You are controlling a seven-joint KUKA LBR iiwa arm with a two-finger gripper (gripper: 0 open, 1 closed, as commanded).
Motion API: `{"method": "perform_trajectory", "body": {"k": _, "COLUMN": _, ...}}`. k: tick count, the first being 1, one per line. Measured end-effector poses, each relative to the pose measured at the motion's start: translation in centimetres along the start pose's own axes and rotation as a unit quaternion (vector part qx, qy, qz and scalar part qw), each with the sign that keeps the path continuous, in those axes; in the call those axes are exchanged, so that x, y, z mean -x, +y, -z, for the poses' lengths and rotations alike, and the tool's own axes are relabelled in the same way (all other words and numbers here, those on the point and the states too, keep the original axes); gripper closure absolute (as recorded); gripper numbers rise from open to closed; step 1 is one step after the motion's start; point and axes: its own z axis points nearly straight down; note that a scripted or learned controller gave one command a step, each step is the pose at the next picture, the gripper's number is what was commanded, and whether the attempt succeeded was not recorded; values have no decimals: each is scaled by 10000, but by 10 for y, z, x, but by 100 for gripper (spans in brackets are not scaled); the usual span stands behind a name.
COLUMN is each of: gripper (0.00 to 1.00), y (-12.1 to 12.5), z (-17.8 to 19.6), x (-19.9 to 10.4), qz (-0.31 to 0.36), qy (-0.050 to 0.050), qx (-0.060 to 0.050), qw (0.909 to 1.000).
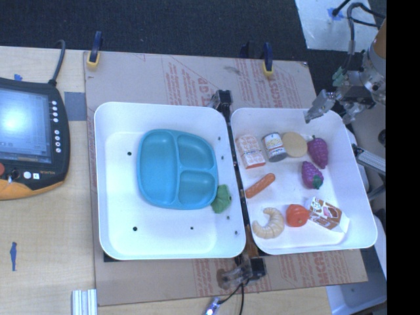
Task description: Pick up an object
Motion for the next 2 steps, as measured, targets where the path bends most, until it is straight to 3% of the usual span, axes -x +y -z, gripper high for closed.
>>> {"method": "perform_trajectory", "body": {"k": 1, "gripper": 0, "y": 4, "z": -95, "x": 47, "qz": -1, "qy": -4, "qx": -10, "qw": 10000}}
{"method": "perform_trajectory", "body": {"k": 2, "gripper": 0, "y": 1, "z": -197, "x": 61, "qz": 3, "qy": 3, "qx": -13, "qw": 10000}}
